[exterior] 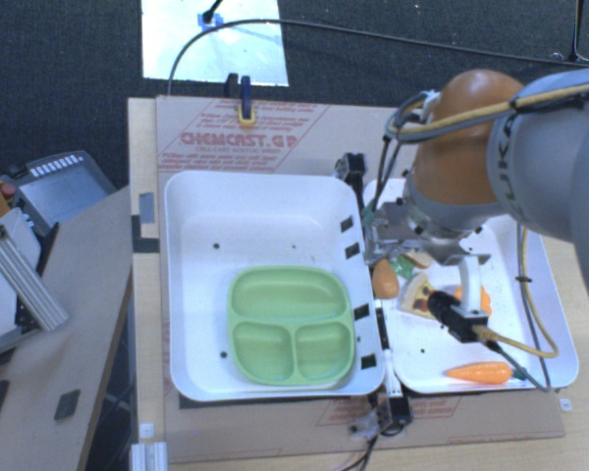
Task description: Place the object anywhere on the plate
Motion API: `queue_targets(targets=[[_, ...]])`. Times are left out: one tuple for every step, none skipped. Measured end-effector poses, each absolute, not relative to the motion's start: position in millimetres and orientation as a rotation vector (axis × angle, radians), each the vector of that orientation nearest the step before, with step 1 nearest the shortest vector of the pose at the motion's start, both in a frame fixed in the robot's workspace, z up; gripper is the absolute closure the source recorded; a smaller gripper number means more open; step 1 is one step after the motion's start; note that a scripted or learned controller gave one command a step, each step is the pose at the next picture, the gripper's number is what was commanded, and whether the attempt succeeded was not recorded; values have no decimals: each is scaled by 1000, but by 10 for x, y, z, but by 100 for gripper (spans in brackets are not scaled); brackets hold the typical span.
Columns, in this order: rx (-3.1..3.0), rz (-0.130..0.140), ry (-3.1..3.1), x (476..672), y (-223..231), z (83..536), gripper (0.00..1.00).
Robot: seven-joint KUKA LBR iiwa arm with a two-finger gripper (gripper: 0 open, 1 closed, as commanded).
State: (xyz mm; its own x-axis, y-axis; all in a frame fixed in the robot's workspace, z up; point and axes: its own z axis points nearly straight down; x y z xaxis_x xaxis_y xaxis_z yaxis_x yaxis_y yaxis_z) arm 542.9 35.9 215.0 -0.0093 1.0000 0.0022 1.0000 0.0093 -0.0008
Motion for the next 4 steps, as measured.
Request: queue_targets(targets=[[-2209, 1, -2230, 5181, 862, 2089, 100], [-2209, -1, -2231, 4970, 1372, 2107, 100], [-2213, -2, -2229, 4932, 1478, 2143, 100], [-2217, -2, -2226, 4934, 1470, 2144, 0]])
